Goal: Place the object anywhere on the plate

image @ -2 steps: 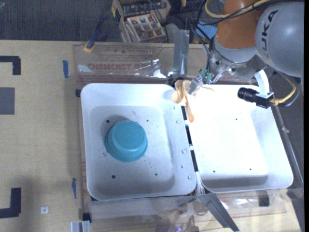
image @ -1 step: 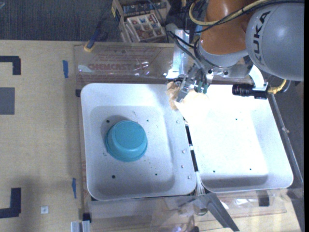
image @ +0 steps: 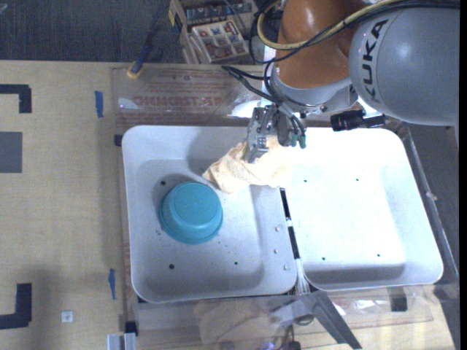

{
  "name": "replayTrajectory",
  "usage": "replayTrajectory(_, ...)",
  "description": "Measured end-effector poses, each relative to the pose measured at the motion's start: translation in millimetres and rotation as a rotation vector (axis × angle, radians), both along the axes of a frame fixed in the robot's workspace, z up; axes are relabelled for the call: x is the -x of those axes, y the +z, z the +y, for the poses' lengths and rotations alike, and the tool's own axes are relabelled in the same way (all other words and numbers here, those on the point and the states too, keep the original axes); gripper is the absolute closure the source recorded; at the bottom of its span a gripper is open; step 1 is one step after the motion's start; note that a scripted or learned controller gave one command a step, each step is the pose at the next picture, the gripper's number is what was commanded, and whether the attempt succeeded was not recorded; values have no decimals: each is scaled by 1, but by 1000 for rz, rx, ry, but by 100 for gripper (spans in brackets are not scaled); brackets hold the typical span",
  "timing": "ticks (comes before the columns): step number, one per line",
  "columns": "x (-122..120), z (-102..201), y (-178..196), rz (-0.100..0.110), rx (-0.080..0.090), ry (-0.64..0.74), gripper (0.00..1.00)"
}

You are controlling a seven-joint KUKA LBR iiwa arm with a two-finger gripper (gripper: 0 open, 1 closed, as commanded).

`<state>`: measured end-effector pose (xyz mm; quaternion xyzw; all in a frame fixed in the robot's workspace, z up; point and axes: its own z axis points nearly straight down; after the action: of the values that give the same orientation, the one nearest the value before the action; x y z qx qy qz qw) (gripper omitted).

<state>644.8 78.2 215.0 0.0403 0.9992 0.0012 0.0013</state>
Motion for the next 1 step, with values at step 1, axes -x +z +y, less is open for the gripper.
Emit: replayTrajectory(1,3,51,7,-6,-1,80,100)
